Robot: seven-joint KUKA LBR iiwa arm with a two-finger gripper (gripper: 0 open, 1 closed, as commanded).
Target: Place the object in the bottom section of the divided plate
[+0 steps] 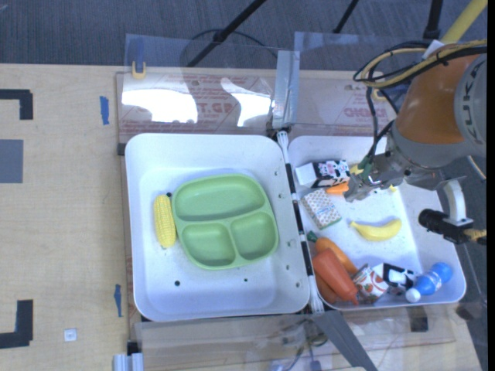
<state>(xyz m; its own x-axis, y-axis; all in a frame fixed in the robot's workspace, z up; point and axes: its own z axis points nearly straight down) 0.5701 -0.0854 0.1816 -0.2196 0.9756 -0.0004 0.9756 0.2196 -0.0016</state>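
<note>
Sitting in the left bin [147, 284], the green divided plate [224, 221] has one long section up top and two smaller ones below, all bare. A yellow corn cob [164, 219] lies right against its left rim. Over in the right bin [452, 273], the gripper [362, 185] hovers near the top, by a small black-and-white cow toy [331, 169] and a patterned packet [322, 208]. Can't tell what it's gripping, if anything. A banana [377, 229], a carrot [334, 270], a can [371, 282] and a blue-capped bottle [430, 280] lie lower down.
</note>
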